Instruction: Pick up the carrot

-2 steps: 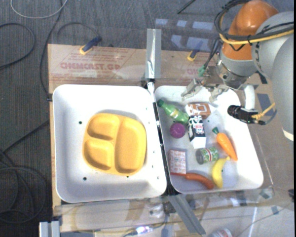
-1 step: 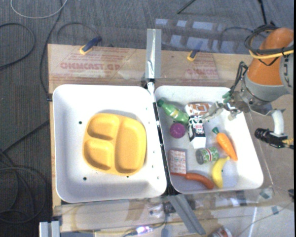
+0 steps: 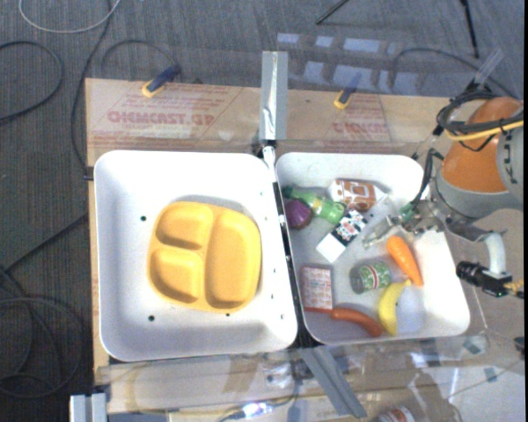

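Nearest the lens, along the front wall of the right bin (image 3: 440,323), a red chili pepper (image 3: 356,321) lies beside a yellow banana (image 3: 388,306) and a pale, translucent object (image 3: 409,310) whose make cannot be told. Behind them a small green-labelled can (image 3: 371,277) rests on its side, with a red-and-white packet (image 3: 317,288) to its left. The carrot (image 3: 406,259), orange and slanting toward the front right, lies on the bin floor just behind the banana, near the right wall. Directly above the carrot's upper end hangs the pincer (image 3: 403,221) of the grey arm (image 3: 484,170), orange band at the wrist, reaching in from the right; the glare and clutter around its tip make it impossible to tell how far apart the fingers stand, and nothing can be seen clasped between them. Farther back in the same bin sit a purple eggplant (image 3: 297,213), a green bottle (image 3: 323,207), a brown-and-white carton (image 3: 353,192) and a small white box (image 3: 332,248). Left bin (image 3: 123,183) holds a yellow divided tray (image 3: 208,254) lying flat near its centre. Both bins share a cardboard-topped desk (image 3: 176,112), with black cables (image 3: 35,77) looping over the carpet beyond.
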`<state>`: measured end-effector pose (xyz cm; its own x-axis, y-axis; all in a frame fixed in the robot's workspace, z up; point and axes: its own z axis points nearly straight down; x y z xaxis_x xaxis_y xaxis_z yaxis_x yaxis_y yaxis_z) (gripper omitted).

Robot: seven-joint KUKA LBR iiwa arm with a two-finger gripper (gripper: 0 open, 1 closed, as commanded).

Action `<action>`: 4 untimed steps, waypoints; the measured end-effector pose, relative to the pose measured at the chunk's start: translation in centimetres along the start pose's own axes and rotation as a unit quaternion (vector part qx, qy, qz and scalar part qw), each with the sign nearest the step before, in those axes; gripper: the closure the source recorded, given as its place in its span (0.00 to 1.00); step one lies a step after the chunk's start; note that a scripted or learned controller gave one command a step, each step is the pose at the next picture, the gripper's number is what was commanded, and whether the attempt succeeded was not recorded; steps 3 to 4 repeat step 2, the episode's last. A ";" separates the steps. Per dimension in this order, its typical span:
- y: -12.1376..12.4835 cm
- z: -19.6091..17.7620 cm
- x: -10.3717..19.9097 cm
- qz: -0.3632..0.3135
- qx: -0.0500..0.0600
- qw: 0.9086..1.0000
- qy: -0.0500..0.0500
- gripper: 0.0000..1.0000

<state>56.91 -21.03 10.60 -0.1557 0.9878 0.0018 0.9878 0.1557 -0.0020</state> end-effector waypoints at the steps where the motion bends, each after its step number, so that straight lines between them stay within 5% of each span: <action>1: 0.0 -0.8 0.0 0.000 0.001 1.000 0.001 1.00; 2: -1.0 -9.4 1.4 -0.094 0.000 0.996 -0.002 1.00; 4: -1.0 -9.4 1.4 -0.094 0.000 0.996 -0.002 1.00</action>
